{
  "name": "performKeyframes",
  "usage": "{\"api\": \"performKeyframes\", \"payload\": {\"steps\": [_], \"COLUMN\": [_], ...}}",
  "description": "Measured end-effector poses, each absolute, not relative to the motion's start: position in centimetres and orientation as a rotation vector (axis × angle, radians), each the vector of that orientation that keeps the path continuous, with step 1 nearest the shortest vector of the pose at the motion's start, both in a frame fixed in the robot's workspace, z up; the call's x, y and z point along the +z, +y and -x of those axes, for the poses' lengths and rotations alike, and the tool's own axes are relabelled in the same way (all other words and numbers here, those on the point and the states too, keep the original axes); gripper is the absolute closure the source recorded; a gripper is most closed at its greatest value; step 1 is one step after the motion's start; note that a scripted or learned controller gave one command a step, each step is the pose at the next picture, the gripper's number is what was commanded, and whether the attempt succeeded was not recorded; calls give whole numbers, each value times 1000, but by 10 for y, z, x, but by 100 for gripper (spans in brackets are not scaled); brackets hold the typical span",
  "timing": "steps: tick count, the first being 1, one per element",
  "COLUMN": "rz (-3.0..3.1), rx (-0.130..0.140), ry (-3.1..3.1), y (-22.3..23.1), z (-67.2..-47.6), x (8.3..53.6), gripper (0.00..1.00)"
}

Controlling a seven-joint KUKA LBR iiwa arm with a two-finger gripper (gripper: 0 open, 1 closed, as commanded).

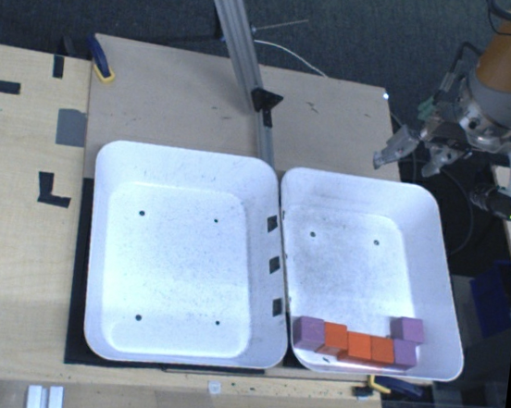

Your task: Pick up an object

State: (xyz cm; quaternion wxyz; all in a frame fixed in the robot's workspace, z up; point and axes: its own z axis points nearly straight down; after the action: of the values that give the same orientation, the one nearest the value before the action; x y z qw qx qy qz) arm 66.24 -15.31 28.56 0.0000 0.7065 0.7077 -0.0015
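Observation:
Several small blocks lie in a row along the near wall of the right bin [440, 223]: a purple block [311, 331] at the left end, orange blocks [360, 347] in the middle, and two purple blocks [407, 329] stacked at the right end. My gripper [412, 158] hangs beyond the far right corner of that bin, above the bench and well away from the blocks. Its fingers are spread open with nothing between them.
The left bin [103, 225] sits beside the right one. A slanted metal pole [243, 48] with a black clamp rises behind the seam between the bins. Dark tape marks lie on the wooden bench at left.

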Motion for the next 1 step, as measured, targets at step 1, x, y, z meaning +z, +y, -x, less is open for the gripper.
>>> {"api": "performKeyframes", "payload": {"steps": [1], "rz": [-2222], "rx": [-8], "ry": [2225], "y": [-156], "z": [-673], "x": [243], "gripper": [0]}}
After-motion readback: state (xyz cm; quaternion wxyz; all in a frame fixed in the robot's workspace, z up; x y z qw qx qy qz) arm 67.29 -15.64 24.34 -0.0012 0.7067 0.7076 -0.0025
